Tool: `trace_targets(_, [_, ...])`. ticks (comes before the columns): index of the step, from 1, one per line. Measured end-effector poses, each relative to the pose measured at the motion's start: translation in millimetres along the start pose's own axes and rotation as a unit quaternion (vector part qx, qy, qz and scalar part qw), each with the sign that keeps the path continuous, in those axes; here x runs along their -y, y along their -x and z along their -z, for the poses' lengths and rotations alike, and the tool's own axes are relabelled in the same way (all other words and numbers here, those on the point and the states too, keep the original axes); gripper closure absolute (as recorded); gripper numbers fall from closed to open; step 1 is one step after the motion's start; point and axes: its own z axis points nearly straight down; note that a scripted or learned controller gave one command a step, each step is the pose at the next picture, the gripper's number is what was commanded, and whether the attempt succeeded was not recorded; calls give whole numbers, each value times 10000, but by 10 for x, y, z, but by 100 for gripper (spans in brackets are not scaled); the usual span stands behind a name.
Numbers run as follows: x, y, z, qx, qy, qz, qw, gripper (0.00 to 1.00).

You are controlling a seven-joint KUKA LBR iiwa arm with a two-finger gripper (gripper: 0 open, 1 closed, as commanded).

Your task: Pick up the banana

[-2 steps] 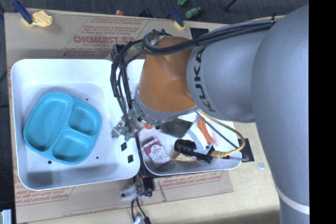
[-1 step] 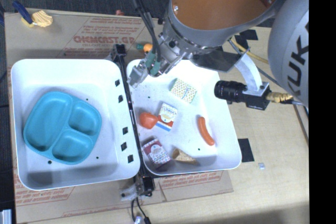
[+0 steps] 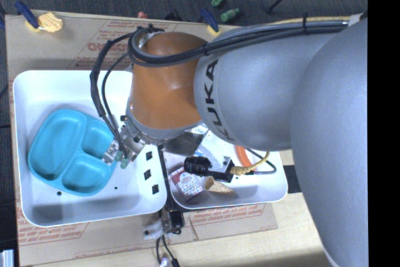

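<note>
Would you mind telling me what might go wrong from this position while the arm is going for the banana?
1. The hand hangs at the rim of the light blue divided plastic tray in the left white bin, so lowering may strike or shove it.
2. The grey and orange arm covers much of the right white bin, and I can make out no banana, so a grasp may close on nothing.

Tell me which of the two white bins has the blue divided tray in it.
The left bin: the blue divided tray lies in it, with the claw at the tray's right edge. The right bin, mostly under the arm, holds small mixed items.
</note>
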Motion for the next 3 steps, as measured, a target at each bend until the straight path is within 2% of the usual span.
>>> trace_targets(1, [77,89,245,22,26,1044,9945,100])
trace_targets(2, [439,407,2229,40,41,1181,9930,100])
trace_targets(3, [218,355,808,22,14,3816,9243,100])
